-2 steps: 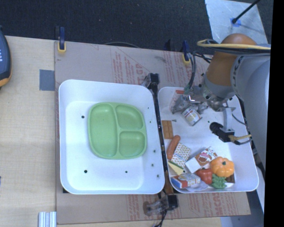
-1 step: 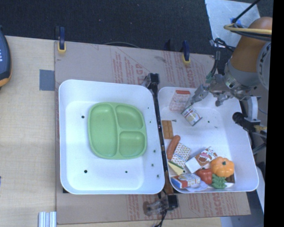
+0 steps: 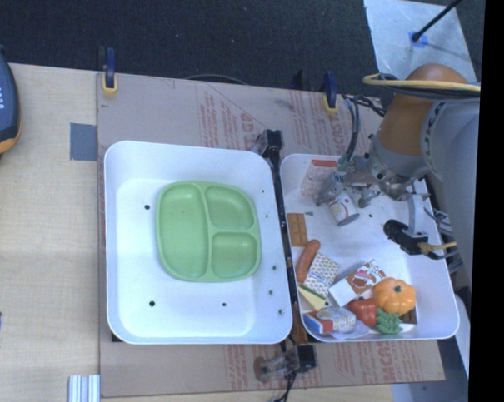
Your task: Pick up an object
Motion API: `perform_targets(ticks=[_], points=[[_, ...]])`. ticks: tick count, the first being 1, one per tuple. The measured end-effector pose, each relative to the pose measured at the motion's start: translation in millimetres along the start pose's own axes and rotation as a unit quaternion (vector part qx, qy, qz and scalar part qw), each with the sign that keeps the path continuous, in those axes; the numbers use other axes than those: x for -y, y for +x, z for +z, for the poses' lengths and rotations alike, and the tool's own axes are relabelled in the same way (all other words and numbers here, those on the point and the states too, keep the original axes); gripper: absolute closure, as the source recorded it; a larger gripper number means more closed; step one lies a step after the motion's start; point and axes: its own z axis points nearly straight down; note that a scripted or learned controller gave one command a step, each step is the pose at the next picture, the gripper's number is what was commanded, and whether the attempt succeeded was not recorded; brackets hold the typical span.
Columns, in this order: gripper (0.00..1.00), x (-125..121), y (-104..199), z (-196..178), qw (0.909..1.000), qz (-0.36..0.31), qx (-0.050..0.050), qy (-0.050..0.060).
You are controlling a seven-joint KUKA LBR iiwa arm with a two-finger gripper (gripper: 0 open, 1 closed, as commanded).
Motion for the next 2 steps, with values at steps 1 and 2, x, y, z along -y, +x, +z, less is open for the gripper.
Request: perform_targets(ticks=[1, 2], points=[[1.00, -2, -2, -15, 1.0000, -0.001, 0.001, -0.003], [1.00, 8, 80, -111, 1.0000, -0.003, -0.001, -0.009]])
